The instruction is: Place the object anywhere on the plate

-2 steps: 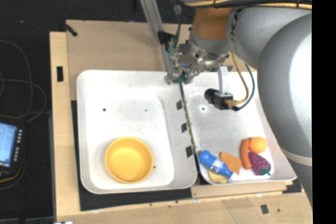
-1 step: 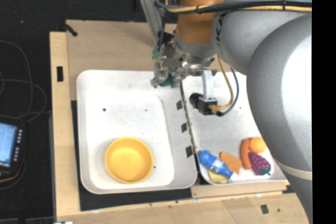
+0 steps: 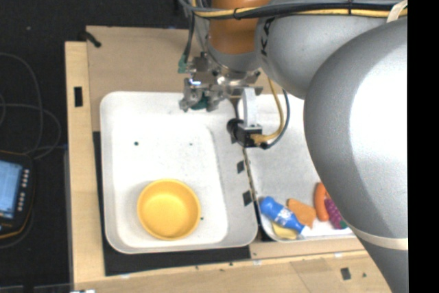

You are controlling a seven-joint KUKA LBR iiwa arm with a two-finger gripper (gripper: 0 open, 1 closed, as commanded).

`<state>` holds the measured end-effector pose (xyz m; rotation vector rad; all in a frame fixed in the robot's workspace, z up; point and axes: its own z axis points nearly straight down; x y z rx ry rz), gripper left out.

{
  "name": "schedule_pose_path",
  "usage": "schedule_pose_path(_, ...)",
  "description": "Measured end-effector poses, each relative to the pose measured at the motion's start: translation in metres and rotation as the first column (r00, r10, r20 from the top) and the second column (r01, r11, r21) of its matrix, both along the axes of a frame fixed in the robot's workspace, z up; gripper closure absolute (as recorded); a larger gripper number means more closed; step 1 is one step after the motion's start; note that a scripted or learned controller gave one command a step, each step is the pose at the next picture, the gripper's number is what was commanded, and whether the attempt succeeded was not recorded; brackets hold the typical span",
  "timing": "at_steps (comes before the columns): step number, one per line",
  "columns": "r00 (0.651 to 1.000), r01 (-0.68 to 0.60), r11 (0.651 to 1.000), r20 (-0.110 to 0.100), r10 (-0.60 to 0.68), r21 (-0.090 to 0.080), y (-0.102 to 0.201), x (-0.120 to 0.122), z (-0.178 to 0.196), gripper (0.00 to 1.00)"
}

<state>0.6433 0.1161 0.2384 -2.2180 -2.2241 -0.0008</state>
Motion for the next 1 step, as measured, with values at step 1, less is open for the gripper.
schedule_pose_path(1, 1.0, 0.0, 1.0, 0.0, 0.0, 0.0, 0.0, 0.0, 0.0, 0.0)
